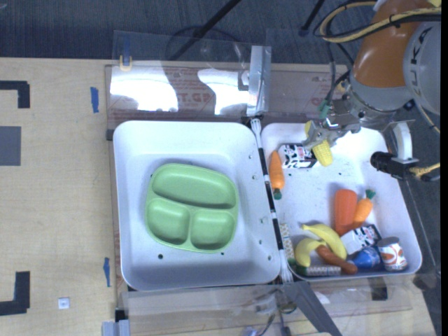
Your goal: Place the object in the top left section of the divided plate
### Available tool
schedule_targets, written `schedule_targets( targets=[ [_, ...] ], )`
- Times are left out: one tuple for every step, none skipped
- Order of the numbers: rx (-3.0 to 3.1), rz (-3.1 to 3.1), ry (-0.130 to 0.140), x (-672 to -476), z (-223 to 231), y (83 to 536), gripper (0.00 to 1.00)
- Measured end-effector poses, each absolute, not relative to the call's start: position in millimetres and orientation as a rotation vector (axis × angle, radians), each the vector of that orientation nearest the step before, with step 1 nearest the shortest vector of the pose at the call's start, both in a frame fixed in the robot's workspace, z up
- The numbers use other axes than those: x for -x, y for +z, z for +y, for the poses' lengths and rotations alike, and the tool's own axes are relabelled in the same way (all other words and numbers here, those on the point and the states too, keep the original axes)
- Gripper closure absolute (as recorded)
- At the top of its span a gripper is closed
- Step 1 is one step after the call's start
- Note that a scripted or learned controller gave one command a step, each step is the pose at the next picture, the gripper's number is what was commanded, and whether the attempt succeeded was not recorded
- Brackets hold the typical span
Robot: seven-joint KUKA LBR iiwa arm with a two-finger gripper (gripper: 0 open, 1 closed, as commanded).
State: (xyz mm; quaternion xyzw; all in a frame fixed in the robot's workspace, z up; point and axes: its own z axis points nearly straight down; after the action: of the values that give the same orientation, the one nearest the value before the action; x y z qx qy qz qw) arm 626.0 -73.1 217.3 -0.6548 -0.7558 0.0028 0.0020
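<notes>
Two-finger metal gripper (323,140) poised over the right white bin (409,219) — clamped, apparently, on a small yellow corn cob (323,152) tilted beneath. Green divided plastic plate (190,206) well off leftward, across the divider; target section at its far-left corner.

Sitting tilted between the jaws, at their tips over the right bin's far side: small yellow corn cob (323,152). Lying flat and well off to the jaws' left, in the left bin: green divided plate (190,205), one long section above two smaller ones.
</notes>
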Motion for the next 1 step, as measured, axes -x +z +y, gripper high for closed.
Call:
schedule_targets(
  targets=[
    [1.96, -2.453, 0.005, -666.4, -13.3, 180.4, 1.0]
  ],
)
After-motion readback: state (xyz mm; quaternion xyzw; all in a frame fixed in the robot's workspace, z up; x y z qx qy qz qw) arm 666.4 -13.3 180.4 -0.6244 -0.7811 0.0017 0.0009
